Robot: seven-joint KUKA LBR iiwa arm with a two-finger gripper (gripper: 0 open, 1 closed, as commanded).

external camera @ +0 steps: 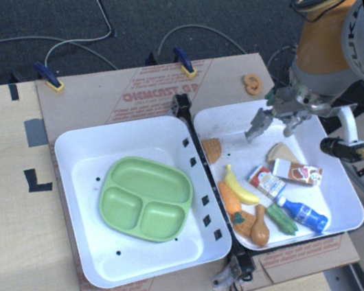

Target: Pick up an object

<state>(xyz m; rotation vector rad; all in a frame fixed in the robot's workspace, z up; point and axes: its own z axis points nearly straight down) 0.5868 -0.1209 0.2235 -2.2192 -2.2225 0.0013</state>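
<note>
The arm is reaching in from the right, its grey body and orange band sitting above the far right corner of the right bin (353,212). The jaws (277,124) are hanging over the upper part of that bin, spread wide, with one dark finger pointing down to the left and the other to the right, and nothing is sitting between them.

Below the jaws, the objects are lying clustered in the lower half of the right bin. A yellow banana (240,188) is curving beside an orange carrot (230,200), the two touching along their length. A brown drumstick-shaped toy (257,225) is lying just below them, with a green vegetable (281,218) beside it. A blue bottle (304,214) is resting near the bin's lower right corner. A red and white carton (265,180) and a second red and white packet (300,172) are lying near the middle, with a tan wedge (281,152) just above them. A small brown piece (212,149) is sitting against the bin's left wall, well apart from the rest.

The left bin (79,194) is holding a green divided plate (146,198), lying flat near its middle.

Out on the surface (15,226), beyond the right bin's far edge, a small orange ring (252,83) is lying on the cardboard sheet (151,91) under the bins.
</note>
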